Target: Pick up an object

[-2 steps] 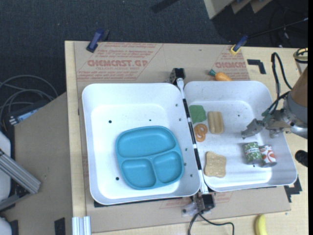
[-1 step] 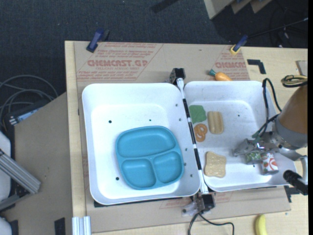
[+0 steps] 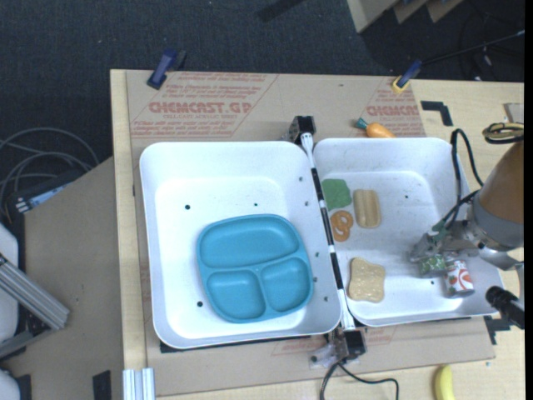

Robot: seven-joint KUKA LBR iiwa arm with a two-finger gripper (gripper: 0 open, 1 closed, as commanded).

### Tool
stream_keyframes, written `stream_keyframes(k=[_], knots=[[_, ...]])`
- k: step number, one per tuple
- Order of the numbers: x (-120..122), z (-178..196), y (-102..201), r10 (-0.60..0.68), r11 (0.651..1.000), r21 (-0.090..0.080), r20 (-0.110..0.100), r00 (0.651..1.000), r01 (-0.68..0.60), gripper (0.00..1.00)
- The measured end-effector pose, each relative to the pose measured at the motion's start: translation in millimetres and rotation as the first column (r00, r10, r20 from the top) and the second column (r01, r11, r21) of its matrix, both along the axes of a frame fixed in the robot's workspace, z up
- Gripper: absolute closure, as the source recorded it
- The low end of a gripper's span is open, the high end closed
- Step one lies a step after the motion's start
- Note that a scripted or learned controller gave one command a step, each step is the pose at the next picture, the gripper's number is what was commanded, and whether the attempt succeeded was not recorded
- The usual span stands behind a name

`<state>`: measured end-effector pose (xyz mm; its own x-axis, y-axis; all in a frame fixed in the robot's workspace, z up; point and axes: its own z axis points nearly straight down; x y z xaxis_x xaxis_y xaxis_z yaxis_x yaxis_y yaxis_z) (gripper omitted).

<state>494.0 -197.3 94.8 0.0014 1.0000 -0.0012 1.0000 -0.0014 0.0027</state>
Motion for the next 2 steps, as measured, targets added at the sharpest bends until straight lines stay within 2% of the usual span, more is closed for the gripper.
stream_keyframes(k=[1, 2], knots=[[43, 90, 69, 0.004, 1.0, 0.002, 0.001, 1.0, -0.004, 1.0], [37, 98, 142, 0.003, 1.0, 0.003, -0.005, 1.0, -0.003, 1.0]])
